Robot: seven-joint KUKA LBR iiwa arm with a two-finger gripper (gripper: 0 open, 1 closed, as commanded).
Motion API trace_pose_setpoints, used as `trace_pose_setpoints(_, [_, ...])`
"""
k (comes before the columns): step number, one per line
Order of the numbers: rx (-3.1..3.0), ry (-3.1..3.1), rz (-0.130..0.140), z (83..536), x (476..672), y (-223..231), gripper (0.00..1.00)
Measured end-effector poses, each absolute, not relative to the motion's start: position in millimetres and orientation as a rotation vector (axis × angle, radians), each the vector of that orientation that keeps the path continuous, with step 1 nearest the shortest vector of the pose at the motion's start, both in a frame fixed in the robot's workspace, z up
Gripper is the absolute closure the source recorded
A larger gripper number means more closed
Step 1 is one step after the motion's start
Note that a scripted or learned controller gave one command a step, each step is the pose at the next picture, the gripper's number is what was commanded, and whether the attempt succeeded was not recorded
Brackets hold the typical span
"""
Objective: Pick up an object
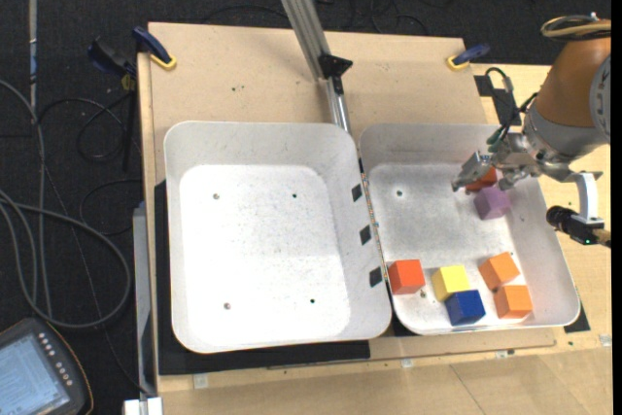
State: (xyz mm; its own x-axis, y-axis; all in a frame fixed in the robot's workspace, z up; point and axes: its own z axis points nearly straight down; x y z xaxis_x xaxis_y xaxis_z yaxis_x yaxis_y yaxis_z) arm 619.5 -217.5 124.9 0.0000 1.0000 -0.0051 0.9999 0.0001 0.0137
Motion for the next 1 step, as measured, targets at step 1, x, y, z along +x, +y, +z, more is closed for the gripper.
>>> trace_pose_setpoints(1, [2.208, 2.21, 0.01, 134.0, 620.2, -217.9, 1.0])
